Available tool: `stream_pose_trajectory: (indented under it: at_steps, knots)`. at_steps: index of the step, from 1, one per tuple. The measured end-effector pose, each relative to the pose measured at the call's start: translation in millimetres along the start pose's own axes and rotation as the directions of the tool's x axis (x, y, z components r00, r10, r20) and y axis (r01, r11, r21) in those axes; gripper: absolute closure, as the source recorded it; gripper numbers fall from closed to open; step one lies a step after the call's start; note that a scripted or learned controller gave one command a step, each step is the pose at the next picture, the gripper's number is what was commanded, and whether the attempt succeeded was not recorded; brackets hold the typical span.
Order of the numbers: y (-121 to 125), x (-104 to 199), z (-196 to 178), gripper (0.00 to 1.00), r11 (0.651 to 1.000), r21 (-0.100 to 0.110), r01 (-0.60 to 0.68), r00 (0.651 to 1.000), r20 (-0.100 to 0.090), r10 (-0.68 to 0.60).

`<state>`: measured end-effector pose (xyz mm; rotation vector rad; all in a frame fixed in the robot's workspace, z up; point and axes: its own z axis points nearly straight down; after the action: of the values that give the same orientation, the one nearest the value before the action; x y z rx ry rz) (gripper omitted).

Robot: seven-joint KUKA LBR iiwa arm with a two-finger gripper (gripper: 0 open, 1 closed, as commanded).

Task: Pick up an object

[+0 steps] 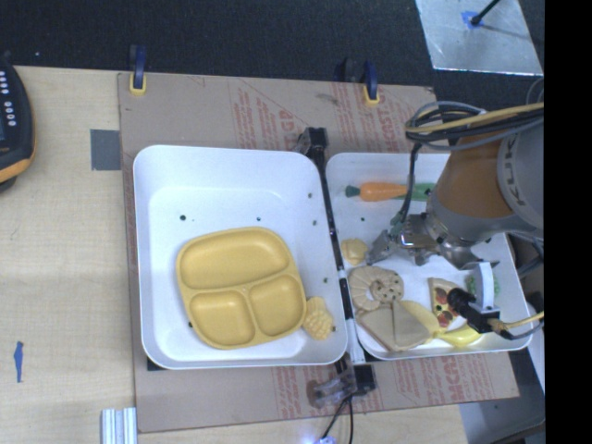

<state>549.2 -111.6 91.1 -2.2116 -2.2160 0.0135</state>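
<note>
My gripper [396, 245] hangs low over the middle of the right bin [407, 164], below the grey arm with its orange band. Its fingers stand apart with nothing between them. Just left of it lies a small pale yellow piece [352, 250]. A round tan cracker [377, 287] sits right below the gripper. An orange carrot [381, 191] lies at the far side of the bin. Along the near edge are a tan slice [393, 325], a pizza slice [444, 302] and a yellow banana [455, 338].
The left bin [222, 169] holds a yellow divided plate [240, 287] and a small yellow ridged piece [317, 318] at its near right corner. A green and white item [487, 283] lies at the right bin's right side, partly under the arm.
</note>
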Motion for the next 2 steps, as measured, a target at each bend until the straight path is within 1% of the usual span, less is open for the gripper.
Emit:
stream_pose_trajectory:
  at_steps: [1, 2]
  knots:
    - [-37.4, 11.6, 0.5, 0.00, 1.000, -0.005, 0.001, 1.000, 0.000, -0.001]
    - [-34.7, 10.0, -10.7, 1.00, 1.000, -0.010, 0.002, 1.000, 0.002, -0.002]
